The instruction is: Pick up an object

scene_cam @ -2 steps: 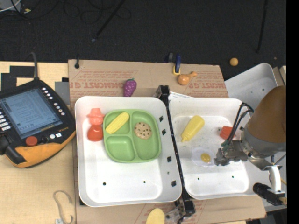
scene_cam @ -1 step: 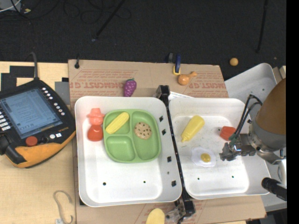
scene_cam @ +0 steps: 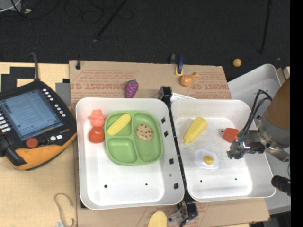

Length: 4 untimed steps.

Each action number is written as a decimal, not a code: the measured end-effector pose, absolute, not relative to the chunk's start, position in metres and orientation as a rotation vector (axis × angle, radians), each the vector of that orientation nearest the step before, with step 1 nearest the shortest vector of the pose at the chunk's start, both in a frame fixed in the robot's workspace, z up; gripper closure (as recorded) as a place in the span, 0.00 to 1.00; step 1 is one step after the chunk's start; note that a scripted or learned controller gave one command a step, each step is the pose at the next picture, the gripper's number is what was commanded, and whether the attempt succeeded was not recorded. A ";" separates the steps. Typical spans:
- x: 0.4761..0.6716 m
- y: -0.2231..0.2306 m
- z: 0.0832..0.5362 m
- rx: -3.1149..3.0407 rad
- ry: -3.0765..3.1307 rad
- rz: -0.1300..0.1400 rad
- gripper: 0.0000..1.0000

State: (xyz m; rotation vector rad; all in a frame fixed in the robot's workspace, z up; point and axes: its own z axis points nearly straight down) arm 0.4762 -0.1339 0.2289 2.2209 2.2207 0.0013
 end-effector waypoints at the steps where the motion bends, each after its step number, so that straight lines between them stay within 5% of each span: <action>1: 0.494 -0.074 0.223 2.218 2.229 0.000 1.00; 2: 0.511 -0.018 0.232 2.218 2.229 0.001 1.00; 3: 0.498 -0.003 0.225 2.225 2.224 -0.005 1.00; 4: 0.508 -0.012 0.218 2.224 2.222 -0.004 1.00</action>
